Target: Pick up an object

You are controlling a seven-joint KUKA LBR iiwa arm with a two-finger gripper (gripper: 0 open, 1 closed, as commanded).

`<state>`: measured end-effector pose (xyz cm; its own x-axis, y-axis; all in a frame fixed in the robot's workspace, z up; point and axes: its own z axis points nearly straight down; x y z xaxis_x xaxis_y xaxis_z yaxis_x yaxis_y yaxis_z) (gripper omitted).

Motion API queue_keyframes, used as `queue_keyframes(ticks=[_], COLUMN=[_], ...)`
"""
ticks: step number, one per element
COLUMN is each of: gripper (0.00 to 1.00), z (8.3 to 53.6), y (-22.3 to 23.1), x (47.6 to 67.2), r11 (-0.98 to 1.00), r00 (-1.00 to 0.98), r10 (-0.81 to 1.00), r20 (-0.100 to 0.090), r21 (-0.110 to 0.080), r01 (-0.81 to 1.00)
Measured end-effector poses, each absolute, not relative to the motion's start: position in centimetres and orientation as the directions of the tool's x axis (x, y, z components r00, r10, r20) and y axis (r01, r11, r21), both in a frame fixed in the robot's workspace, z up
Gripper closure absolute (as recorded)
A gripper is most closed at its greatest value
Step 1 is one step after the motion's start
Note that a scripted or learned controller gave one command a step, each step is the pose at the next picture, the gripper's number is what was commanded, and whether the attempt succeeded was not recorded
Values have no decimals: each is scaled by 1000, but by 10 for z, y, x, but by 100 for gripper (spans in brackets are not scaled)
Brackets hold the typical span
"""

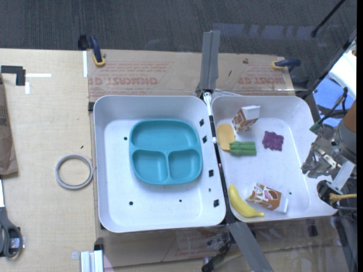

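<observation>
The gripper (322, 162) sits at the right edge of the right bin (299, 113), hanging over the rim about halfway down that side, with the arm (347, 130) behind it at the picture's right. Whether it is wide, narrow or clamped on anything, I cannot tell; the metal parts there blur together. Nothing from the bin is visibly in it.

Working outward into the right bin: the purple grape cluster (273, 140) lies nearest, toward the middle, well apart from the gripper. Left of it, a green vegetable piece (243, 148) rests near the left wall, touching a flat orange-yellow piece (225, 135) that lies against that wall. Just above them, toward the far edge, a small white and brown carton (246, 118) stands tilted. Down at the near edge, a small colourful box (266, 197) lies flat, and a yellow banana (241, 203) curves just beside it in the near left corner.

Across the divider, the left bin (108, 169) carries a teal divided plate (166, 151), three compartments, sitting about centre.

Out on the worktop, left of the bins, a grey ring (74, 171) lies flat. At the near left corner, scissors (9, 237) poke in from the edge.
</observation>
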<state>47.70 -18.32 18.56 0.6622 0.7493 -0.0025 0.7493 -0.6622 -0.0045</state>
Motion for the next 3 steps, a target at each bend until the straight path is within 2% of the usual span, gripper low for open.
queue_keyframes(ticks=[1,2,3], gripper=[100,0,0], z=[101,101,143], y=[-167,-167,-192], x=[511,511,526], r11=[-922,-922,-962], r00=[922,922,962], r10=[387,387,272], r20=[-5,-5,-4], r21=[-4,-4,-2], r01=[387,387,272])
